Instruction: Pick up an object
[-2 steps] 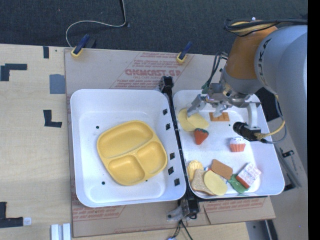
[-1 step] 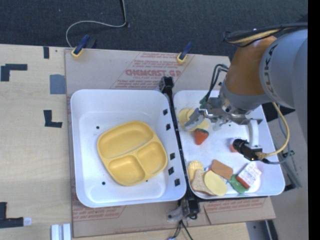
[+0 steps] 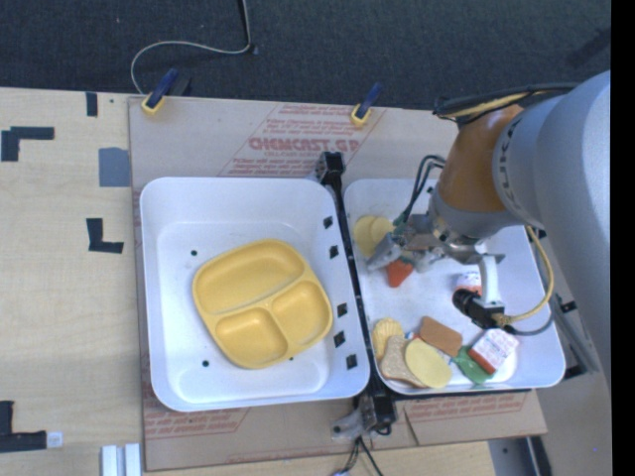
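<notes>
Grey arm is being held right of the yellow plate, its gripper (width cannot be told) just over the small red piece there, which is being best approached centred and slowly.

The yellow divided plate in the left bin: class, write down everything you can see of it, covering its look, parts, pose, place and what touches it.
The yellow divided plate is a rounded-square tray of what looks like smooth plastic, one pale yellow colour all over. Raised ridges split it into three compartments: one large across the top, two smaller below. Nothing lies in any of them. It sits flat, right way up, turned at a slant to the walls of the left bin, near the middle of the bin's floor. Only the bin floor touches it; the gripper is over the other bin.
</notes>
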You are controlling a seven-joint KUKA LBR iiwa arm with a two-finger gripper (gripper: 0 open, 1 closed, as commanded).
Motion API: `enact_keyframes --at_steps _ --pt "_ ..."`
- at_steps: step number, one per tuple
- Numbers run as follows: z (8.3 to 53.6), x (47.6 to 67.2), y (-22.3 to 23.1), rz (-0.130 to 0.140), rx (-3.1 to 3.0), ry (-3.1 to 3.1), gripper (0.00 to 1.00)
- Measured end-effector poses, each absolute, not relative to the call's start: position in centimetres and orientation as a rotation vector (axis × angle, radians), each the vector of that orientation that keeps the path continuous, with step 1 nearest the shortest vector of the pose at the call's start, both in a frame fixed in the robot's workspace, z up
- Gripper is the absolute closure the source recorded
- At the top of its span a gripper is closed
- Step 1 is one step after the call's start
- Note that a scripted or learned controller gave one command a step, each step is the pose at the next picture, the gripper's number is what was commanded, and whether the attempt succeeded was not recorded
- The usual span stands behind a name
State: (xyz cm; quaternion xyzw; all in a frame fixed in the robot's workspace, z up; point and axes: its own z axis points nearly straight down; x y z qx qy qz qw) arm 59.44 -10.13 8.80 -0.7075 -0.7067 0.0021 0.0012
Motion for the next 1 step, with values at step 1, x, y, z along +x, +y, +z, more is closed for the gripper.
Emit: enact_keyframes --at_steps 1 --pt "10.20 59.43 -9.80 0.003 -2.217 -2.221 1.00"
